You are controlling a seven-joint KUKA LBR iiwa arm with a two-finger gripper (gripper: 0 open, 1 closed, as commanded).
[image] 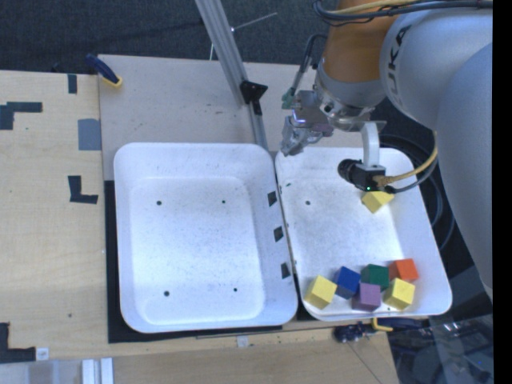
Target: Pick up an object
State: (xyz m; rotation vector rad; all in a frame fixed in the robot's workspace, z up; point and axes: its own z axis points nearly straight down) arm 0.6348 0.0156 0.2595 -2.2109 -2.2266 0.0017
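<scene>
My gripper hangs over the far left corner of the right bin, close to the rim shared with the left bin. Its fingers taper to one tip and look shut, with nothing between them. A yellow block lies in the right bin, to the right of the gripper and nearer the front, apart from it. Along that bin's front wall sit several blocks: yellow, blue, green, orange-red, purple and another yellow.
A slanted metal pole runs down to the far edge between the bins, just left of the gripper. A black connector with cable hangs from the wrist above the yellow block. A small blue and yellow tool lies on the bench at far left.
</scene>
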